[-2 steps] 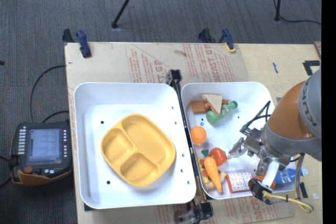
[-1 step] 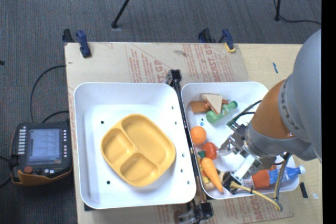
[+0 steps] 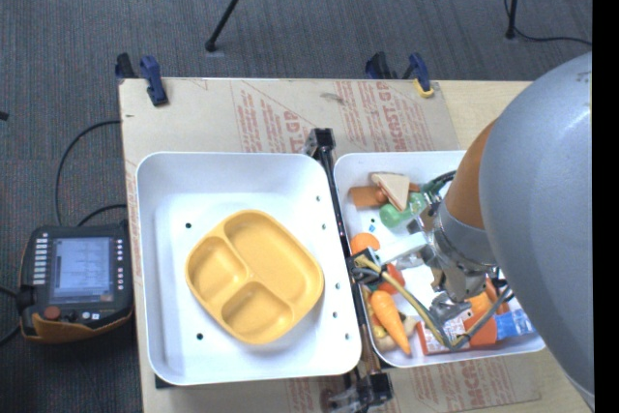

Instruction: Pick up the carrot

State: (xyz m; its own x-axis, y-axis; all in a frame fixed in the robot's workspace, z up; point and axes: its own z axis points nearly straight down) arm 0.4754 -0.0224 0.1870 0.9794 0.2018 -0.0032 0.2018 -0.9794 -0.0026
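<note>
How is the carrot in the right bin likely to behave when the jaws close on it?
The carrot looks like a moulded toy, so probably stiff and light. Its tapered, rounded shape suggests it could roll or slip out of a pinch near the thin end. It lies crowded against other toy food and a yellow cable, so neighbours may shift with it. The gripper sits just beside it.

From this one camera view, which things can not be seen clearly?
- Pincer: open or shut cannot be told; it is small and lost among cables and toys.
- Right bin: its right side is covered by the grey arm.
- Carrot: visible, but yellow cables cross near it.
- Small toys beside it: too cluttered to name.
</note>
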